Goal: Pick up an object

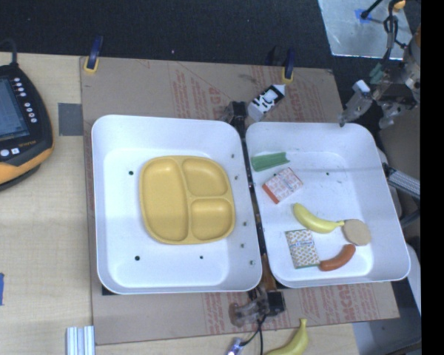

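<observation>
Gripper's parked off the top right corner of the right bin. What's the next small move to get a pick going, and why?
Probably bring the gripper inward over the right bin and toward the banana. The gripper sits beyond the bin's far right corner, with nothing between its fingers. All loose items lie nearer the camera. The banana looks easiest, though a cookie touches its right end.

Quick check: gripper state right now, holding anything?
Gripper: above the right bin's far right corner, nothing seen in it; open or shut cannot be told.
</observation>
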You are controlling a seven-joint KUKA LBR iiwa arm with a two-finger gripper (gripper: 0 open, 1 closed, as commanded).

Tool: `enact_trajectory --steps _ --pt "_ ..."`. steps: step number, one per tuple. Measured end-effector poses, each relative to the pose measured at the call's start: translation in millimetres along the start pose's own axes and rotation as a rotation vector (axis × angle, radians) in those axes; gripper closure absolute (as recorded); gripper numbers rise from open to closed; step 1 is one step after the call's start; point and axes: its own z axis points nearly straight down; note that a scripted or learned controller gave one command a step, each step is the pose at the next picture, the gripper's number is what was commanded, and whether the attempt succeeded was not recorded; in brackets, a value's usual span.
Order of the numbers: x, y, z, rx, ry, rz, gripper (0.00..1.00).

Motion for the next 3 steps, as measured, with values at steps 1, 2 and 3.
enact_trajectory --steps 1,2,3 --pt "-24.4 -32.0 151.7 0.003 0.000 0.000 0.00" --pt "36.8 -73.5 110.8 0.001 0.000 -0.003 0.00" --pt "45.9 -97.6 193.2 0.001 0.001 -0.001 0.00"
